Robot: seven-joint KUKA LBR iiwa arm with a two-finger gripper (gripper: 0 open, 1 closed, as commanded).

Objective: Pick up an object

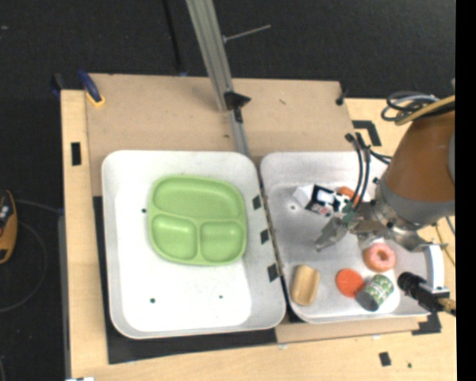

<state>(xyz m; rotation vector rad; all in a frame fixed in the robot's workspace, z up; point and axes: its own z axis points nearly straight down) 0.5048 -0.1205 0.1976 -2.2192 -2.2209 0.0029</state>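
White plastic makes up both shallow bins; the left bin (127, 292) is the landmark here. Just to its right, edge to edge with it, sits the right bin (285, 173). Inside the left bin, towards its upper middle, lies a green divided plate (197, 219) with three compartments.

The grey arm (420, 173), with its orange band, reaches in well to the right of the left bin, over the right bin. Its gripper (330, 236) hangs low above the bare floor of the right bin, a little way right of the left bin's edge; the two thin fingers (325, 240) point down and to the left, slightly parted, with nothing between them.

Just beside the left bin's lower right corner lies a tan bread-like piece (304, 284). Farther right sit an orange-red round piece (349, 281), a pink doughnut (378, 256), and a green and white can (376, 290). A small white and black item (317, 198) lies above the gripper.
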